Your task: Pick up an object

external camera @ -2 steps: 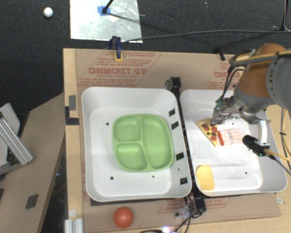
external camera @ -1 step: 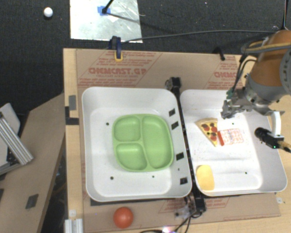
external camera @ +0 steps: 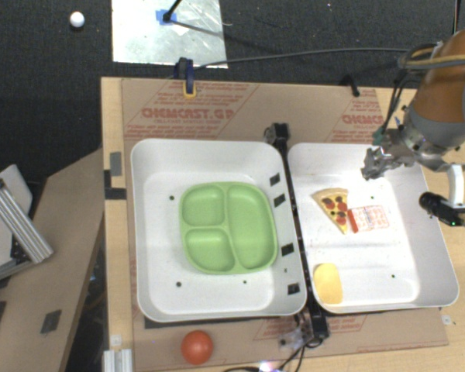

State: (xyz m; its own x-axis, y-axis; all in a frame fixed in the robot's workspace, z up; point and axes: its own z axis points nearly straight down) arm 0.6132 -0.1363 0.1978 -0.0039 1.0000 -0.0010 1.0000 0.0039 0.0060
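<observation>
Poised above the back right part of the right bin (external camera: 438, 281), the pincer (external camera: 374, 163) hangs with nothing visible between its tips; at this size and slant I cannot tell whether it is parted or closed. The grey arm with its orange band (external camera: 449, 76) comes in from the right edge and bends down toward that bin, which suggests the program is working among the loose items there rather than over the left bin (external camera: 151, 173).

Three candidates lie on the right bin's floor. A pizza slice toy (external camera: 332, 204) sits near the middle, its point aimed toward the front, and a small red-and-white packet (external camera: 367, 218) lies just beside it on the right, touching or nearly so. A yellow oval piece (external camera: 328, 282) rests well apart from them, close to the front left corner by the divider. The pizza slice and packet are the nearest to the pincer, in front of it and to its left, so one of them is probably the easiest target; being flat and close together, they may be hard to pinch singly.

A green divided plate (external camera: 229, 227) lies flat in the left bin, taking up most of its floor, too broad for an easy grip. Both bins rest side by side on a cardboard sheet (external camera: 209, 111) covering the table, likely to keep them level and in place. An orange ball (external camera: 197, 346) sits on the table's front edge outside the bins.

No object has been lifted, so the pick is not yet done.
</observation>
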